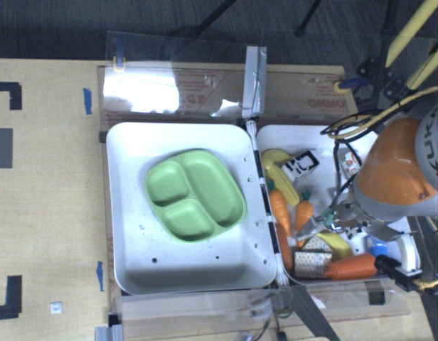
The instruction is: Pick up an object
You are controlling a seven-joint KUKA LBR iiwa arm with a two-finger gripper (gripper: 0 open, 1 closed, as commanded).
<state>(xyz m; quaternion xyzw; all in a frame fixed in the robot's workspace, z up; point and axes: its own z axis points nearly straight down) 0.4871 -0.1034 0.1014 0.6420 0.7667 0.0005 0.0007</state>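
Camera view: two white bins side by side on the bench. Left bin (126,212) holds a green divided plate (195,194), roughly centered, three compartments, lying flat.

Right bin (315,137) is crowded with toy food, and everything below is placed relative to that bin. A corn cob (282,180) lies along its left wall, upper part, with a yellow banana-like piece (274,156) just above it. A long carrot (280,219) runs down the left wall below the corn. A smaller carrot (303,214) sits just right of the long one, tilted. A speckled brown block (313,262) is in the bin's lower left corner, and an orange-red sausage-shaped piece (354,266) lies along the bottom wall beside it. A black-and-white card (300,163) is near the upper middle.

The arm (400,169) comes in from the right and hangs over the bin's right half, orange band visible. Gripper (331,222) sits low over the middle of the bin, next to the small carrot. Cannot tell its state or whether anything is grasped; that area is too cluttered.
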